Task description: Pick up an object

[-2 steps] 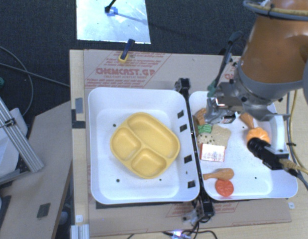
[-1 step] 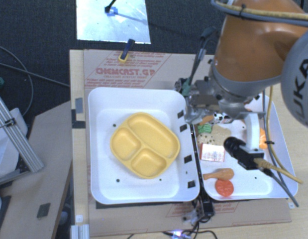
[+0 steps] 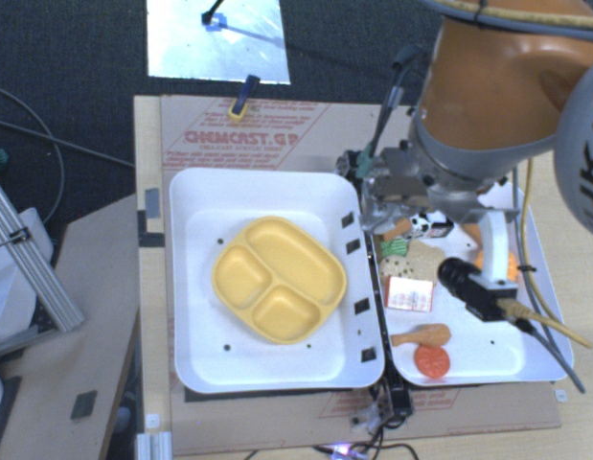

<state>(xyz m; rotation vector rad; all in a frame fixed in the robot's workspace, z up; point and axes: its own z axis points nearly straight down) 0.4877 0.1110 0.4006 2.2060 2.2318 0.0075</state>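
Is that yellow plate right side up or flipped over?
Right side up: the yellow three-compartment plastic plate lies flat in the shallow white bin, its hollows facing up and empty.

Even overhead light is falling on the scene. The left bin [image 3: 195,353] is reading bright, the far shiny sheet [image 3: 219,27] glaring. The arm [image 3: 507,65] is looming soft, possibly out of focus, shading the right bin [image 3: 480,351].

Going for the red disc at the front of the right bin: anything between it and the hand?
Yes. The hand hangs over the back of the right bin; the red disc lies at its front. Between them lie a green piece, a white card and, right beside the disc, a tan spoon-shaped piece.
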